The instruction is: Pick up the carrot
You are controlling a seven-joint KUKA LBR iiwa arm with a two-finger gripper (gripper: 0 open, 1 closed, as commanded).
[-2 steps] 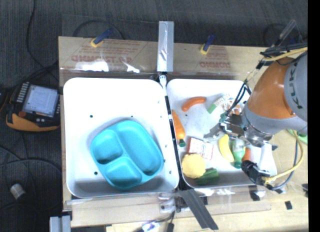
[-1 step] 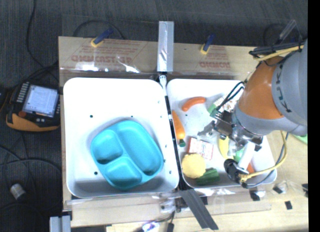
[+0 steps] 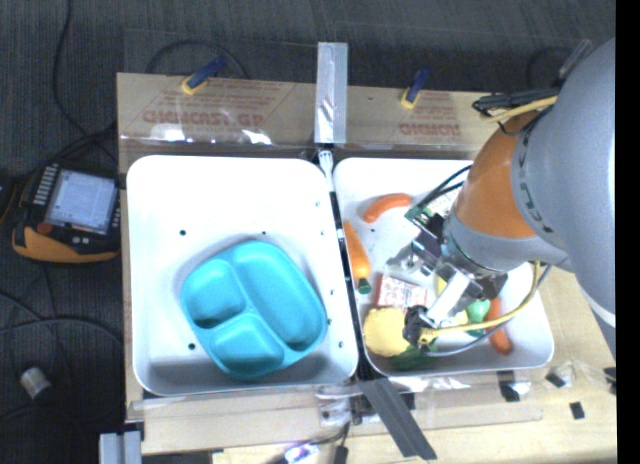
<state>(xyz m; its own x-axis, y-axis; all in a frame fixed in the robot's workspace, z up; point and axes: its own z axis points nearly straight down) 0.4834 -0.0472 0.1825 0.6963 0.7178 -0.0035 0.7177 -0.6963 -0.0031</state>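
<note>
The grey arm (image 3: 560,182) comes in from the right, its orange band (image 3: 495,197) sitting over the right-hand bin (image 3: 445,167). Below the band the wrist drops toward the bin's front half, and the hand (image 3: 418,328) ends low over a heap of play food there. I cannot tell from here whether the hand is open or closed, or whether it has anything in it; the dark tip is lost against the clutter.

The carrot (image 3: 355,252) lies along the left wall of that right bin, a slim orange piece running front to back, just beside the divider between the two bins. It is to the left of the hand and a bit farther back, near but apart from it. A small red and white packet (image 3: 398,293) lies between the two.

Right by the hand's tip is a yellow lemon-like fruit (image 3: 382,330), with something green (image 3: 405,359) just in front of it. A curved orange piece (image 3: 385,206) rests near the bin's back wall. Another orange item (image 3: 500,337) with a green bit (image 3: 478,309) next to it lies toward the front right corner, partly under the wrist.

The left bin (image 3: 160,192) holds a light blue divided tray (image 3: 253,306), set at a tilt toward the front. Both bins stand on a cardboard-covered worktop (image 3: 230,107). A handheld device with a screen (image 3: 70,212) lies on the dark floor to the left.
</note>
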